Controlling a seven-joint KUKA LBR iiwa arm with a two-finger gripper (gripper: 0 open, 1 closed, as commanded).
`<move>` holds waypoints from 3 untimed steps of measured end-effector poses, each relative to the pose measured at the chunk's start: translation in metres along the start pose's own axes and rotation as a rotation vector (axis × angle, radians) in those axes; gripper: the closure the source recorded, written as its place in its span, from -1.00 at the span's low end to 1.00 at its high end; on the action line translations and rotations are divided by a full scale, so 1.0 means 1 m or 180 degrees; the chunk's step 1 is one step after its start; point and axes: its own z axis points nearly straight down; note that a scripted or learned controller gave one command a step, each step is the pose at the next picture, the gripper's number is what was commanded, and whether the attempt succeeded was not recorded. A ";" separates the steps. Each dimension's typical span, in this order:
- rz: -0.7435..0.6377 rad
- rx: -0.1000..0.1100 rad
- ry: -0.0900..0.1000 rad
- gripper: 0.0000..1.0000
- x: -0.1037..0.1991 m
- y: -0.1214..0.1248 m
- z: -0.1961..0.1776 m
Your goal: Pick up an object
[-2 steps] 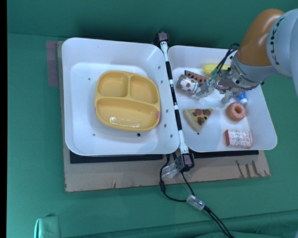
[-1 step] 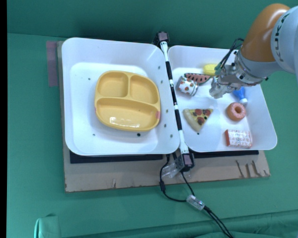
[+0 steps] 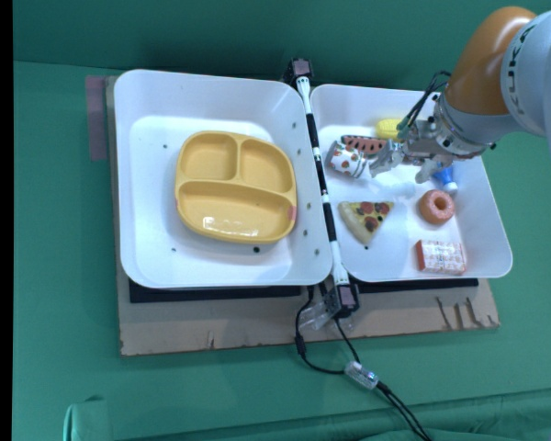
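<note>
Green cloth [image 3: 64, 356] covers the whole bench and rises as a backdrop behind it; no other room detail visible. On the cloth, a brown cardboard sheet [image 3: 211, 333] with a dark mat under the two white bins. Left bin [image 3: 147, 99], well to the left of the jaws, holds a yellow three-compartment plate [image 3: 236, 187], lying flat. Right bin [image 3: 491, 237] lies under the arm [image 3: 523, 62], which enters from the right, orange band uppermost. Gripper [image 3: 386, 161] low over the upper middle of the right bin; the jaws point left, but whether they are open or closed cannot be told. Just left of the jaws, touching or nearly touching: a small white cup with red spots [image 3: 346, 161], tipped on its side. Just behind the jaws: a dark red strip-shaped toy [image 3: 363, 143] and a yellow piece [image 3: 387, 128]. In front of the jaws: pizza slice [image 3: 365, 218]. To their right front: glazed donut [image 3: 436, 207], with a blue item [image 3: 447, 178] just above it, partly hidden by the wrist. Farthest front right: orange wafer-like block [image 3: 440, 256]. A black cable [image 3: 349, 361] trails off the cardboard's front edge onto the cloth.
</note>
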 end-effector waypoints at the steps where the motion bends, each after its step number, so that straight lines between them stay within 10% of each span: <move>1: -0.0034 0.0063 0.0025 -1.00 0.000 0.057 0.020; 2: -0.0019 0.0009 -0.0001 1.00 -0.003 0.061 0.001; 3: -0.0036 0.0065 0.0029 1.00 0.042 0.095 -0.080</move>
